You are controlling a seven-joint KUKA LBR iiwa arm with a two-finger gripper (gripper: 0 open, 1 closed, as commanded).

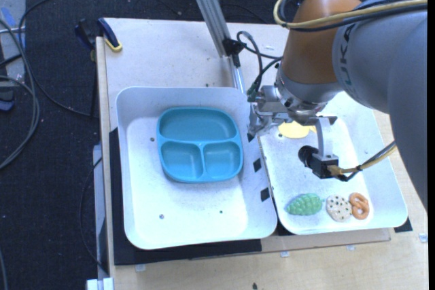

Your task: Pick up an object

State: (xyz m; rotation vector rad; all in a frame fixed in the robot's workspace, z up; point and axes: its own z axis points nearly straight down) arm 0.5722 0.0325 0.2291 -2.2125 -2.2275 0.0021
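Reaching in from the right, the grey arm with its orange band hangs over the right-hand white bin, and the gripper sits low at that bin's upper left corner, close to the wall it shares with the left-hand white bin. Whether anything is caught at the gripper cannot be told from this slant, since the wrist housing covers most of it. Just to the right of the gripper, half hidden beneath the wrist, lies a pale yellow flat object on the floor of the right-hand bin. Along that bin's near edge three small items lie in a row: a green leafy piece farthest left, a round speckled cookie touching or nearly touching it on its right, and a brown pretzel just beside the cookie. A black cable fitting hangs from the wrist above the middle of this bin. Left of the gripper, across the shared wall, a blue divided plate with three compartments rests in the left-hand bin. Both bins stand on the light counter.
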